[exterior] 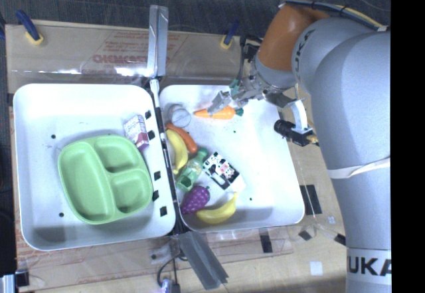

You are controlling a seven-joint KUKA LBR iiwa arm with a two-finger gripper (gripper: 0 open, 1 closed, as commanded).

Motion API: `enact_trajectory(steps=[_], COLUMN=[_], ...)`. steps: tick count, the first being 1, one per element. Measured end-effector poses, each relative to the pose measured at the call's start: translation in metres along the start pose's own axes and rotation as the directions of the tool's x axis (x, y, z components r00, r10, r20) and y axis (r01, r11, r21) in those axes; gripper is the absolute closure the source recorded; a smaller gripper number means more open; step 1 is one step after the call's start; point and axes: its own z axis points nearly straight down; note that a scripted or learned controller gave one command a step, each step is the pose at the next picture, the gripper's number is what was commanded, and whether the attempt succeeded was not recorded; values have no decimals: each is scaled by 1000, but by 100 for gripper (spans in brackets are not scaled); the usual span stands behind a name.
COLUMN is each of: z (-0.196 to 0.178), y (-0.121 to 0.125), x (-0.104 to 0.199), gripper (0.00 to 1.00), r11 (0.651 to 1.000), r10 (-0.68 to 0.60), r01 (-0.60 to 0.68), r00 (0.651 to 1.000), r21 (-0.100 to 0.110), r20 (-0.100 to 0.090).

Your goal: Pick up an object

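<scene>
**My claw at the carrot, right bin**

My arm (345, 105) comes in from the right side of the view, grey with the orange band (285, 36) above the wrist, and bends down over the far edge of the right bin (279, 185). My claw (226, 102) sits low in that bin's far part, right at the carrot (216, 113). The carrot lies on the white floor, orange with a green end, pointing left to right, and my fingertips are on or just over its right half. I cannot tell how far my claw is open, nor whether the carrot is truly between my fingers; the tips are too small and blurred against it.

Left of the carrot, near the bin's far left corner, stands a small round can (178, 114). Along the left wall lie a banana (176, 150) with an orange piece (184, 137) beside it. Below them is a green bottle (190, 170), then purple grapes (195, 200), and a second banana (218, 211) curved near the front wall. A small black-and-white box (220, 169) lies tilted in the middle of the bin, just right of the bottle.

The left bin (33, 152) holds a green divided tray (105, 177) and, at the tray's far right corner, a small pink packet (137, 129) close to the wall between the bins. Both bins rest on the table (86, 52).
</scene>
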Motion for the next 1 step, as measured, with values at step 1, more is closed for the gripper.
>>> enact_trajectory(steps=[1], z=[19], y=[-4], x=[9], gripper=[0], r11=[1000], r10=[15], r01=[-15], r00=[1000], r21=[12], r20=[-7])
